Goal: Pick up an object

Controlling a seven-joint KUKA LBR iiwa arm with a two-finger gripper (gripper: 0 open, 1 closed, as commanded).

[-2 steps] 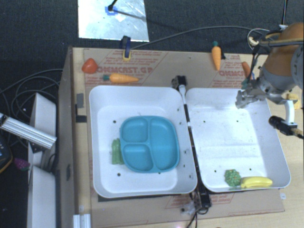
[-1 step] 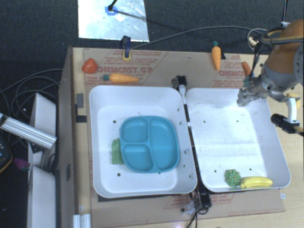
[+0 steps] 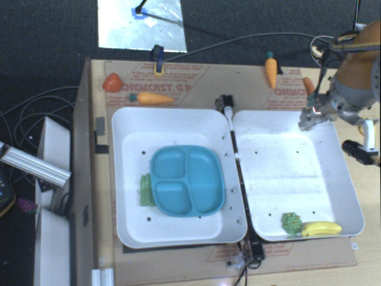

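The pincer (image 3: 311,119) is seen at the far right corner of the right bin (image 3: 297,159), hanging over the rim, and whether it is apart or together cannot be told from this slant. Nothing is seen gripped there, so the pick is judged not yet made; the whole grasp is still to be done.

Candidates are spotted at the near edge of the right bin: a green broccoli piece (image 3: 291,222) with a yellow banana (image 3: 322,228) just beside it, the two apparently touching. Both lie well apart from the pincer, at the opposite end of the bin. In the left bin (image 3: 134,159) a blue divided plate (image 3: 187,180) is seen, with a green vegetable piece (image 3: 146,190) tucked against its left side. A travel across the bin and a descent would be needed before anything could be lifted.

Now the surroundings. The bins are carried on a brown cardboard sheet (image 3: 178,79) with red print, laid on the desk. Loose toys are scattered along its far strip: a tomato (image 3: 112,83), a carrot (image 3: 153,99) lying flat, and another carrot (image 3: 271,71) near the arm. Dark carpet (image 3: 47,34) is seen beyond, with a shiny foil patch (image 3: 141,15) and black cables (image 3: 30,115) trailing at the left.
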